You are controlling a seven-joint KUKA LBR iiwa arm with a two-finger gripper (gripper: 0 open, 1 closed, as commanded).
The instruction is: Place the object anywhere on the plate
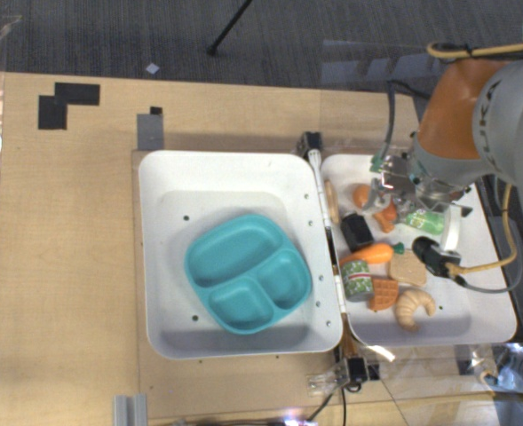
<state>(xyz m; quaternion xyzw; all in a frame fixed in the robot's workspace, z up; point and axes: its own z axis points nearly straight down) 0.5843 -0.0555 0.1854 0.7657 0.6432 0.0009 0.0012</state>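
Plate, teal plastic, three compartments (248, 273): lies in the left white bin (163, 238). Toy foods, right white bin (492, 313): orange carrot (370, 254), waffle (383, 293), tan croissant (415, 305); probably light, stiff, smooth plastic, best pinched across the narrow middle. Gripper (401, 201) hangs over them, its state beyond telling.

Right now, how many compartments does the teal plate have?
3 in the teal plate, lying in the left bin: one large along its upper-left, two smaller along its lower-right.
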